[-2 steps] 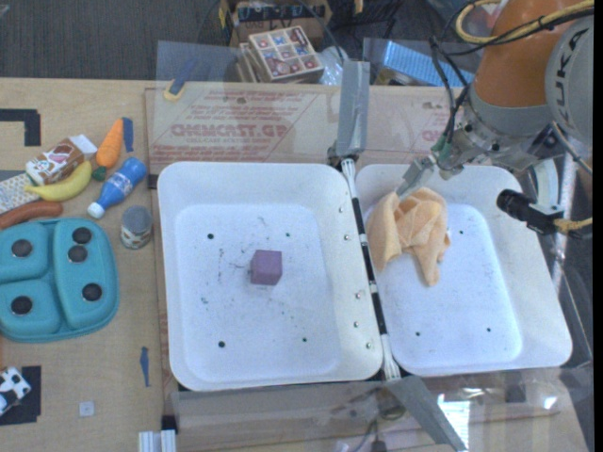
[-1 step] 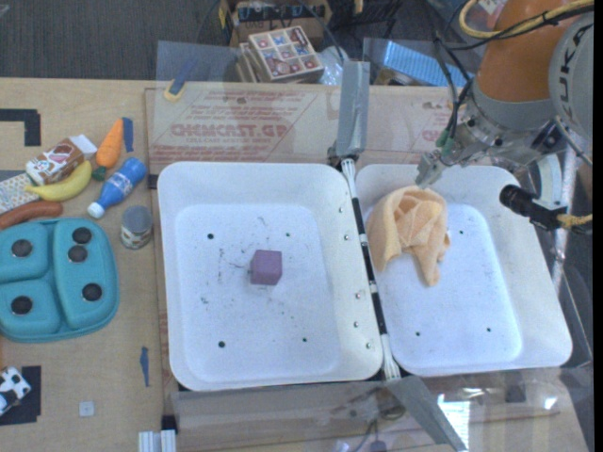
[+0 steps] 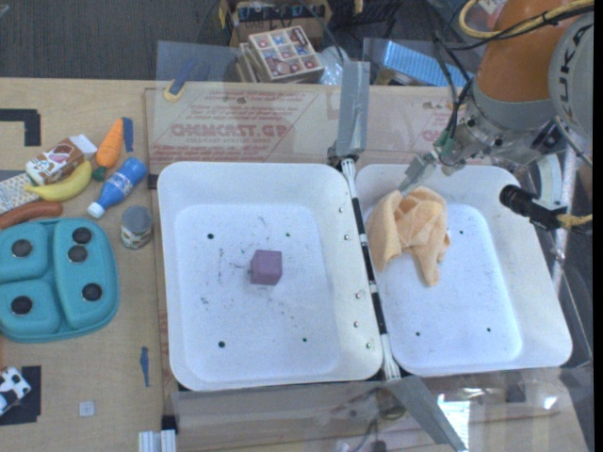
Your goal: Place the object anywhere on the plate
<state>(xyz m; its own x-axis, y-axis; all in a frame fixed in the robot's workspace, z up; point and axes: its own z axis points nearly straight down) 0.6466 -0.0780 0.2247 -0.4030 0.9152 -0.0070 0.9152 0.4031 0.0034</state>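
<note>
Wooden worktop point(image 3: 75, 102) before you carries two white bins. Faint reddish lettering behind them is unreadable. Your purple cube point(image 3: 266, 267) sits in the left bin point(image 3: 188, 196); the fingers point(image 3: 415, 175) touch a tan cloth point(image 3: 410, 234) in the right bin point(image 3: 509, 328), their spread unclear.

Purple cube point(image 3: 266, 267), orange cloth point(image 3: 411, 231)

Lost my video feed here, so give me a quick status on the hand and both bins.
Hand at top of right white bin, touching crumpled orange cloth. Small purple cube alone in left white bin. Nothing blocking.
</note>
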